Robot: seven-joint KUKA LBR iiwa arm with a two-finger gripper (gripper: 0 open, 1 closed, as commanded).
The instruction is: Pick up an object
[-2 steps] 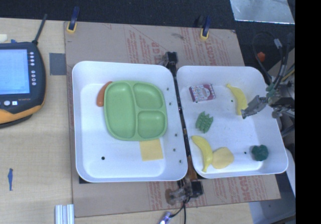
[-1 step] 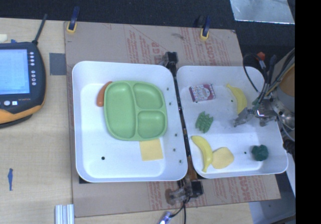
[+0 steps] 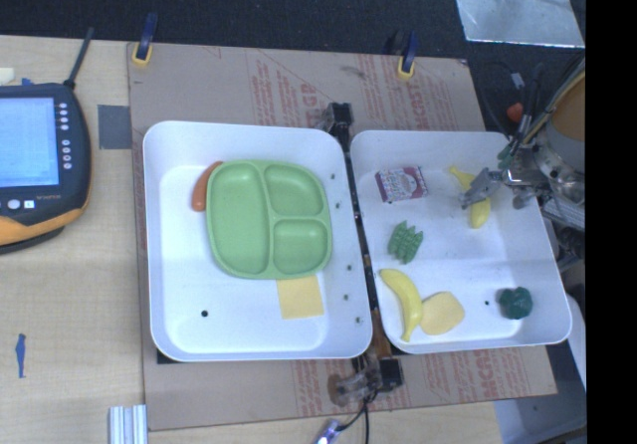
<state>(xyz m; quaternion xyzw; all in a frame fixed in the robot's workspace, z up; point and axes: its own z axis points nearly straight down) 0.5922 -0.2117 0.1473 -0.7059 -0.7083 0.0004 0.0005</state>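
Yellow banana (image 3: pixel 399 301) lies at the front of my right white bin (image 3: pixel 453 333), while my gripper (image 3: pixel 480 195) hovers over a small yellow piece (image 3: pixel 479 214) farther back, finger state impossible to tell

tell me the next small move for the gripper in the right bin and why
Probably a short drop straight down. The gripper sits over the small yellow curved piece near the upper right of the right white bin, with nothing visibly between its fingers, so lowering around that piece looks like the nearest chance at a pick.
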